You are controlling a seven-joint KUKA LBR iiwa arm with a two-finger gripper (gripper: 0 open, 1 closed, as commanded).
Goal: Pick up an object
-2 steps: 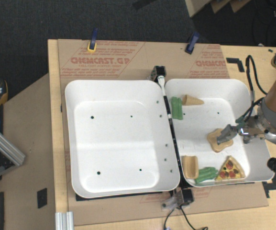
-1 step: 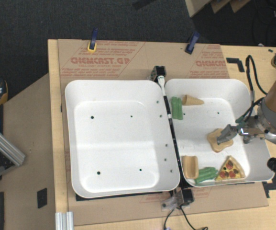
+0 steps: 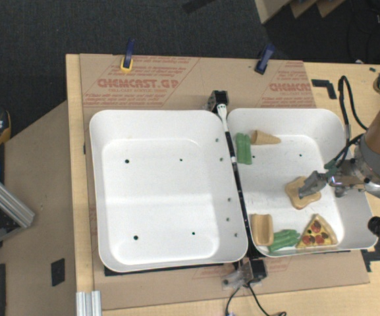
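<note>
So the hand (image 3: 310,185) is seen low in the right bin (image 3: 288,120), coming in from the right, parked right on top of a tan, bread-looking piece (image 3: 298,196). Whether the hand is spread or closed can't be told from this angle, so no grip is claimed.

What could go wrong: the tan piece looks flat and low, so it could easily get pushed along the bin floor or squirted out sideways instead of lifted. A grab that lands off-centre would probably just tip it.

The piece lies directly under and just left of the hand, touching it or close to it. The pizza slice (image 3: 319,232) is near, just below it, so it might get bumped too. The green pieces (image 3: 244,148) and cone (image 3: 264,137) are well apart at the far side. The left bin (image 3: 104,127) isn't involved.
</note>
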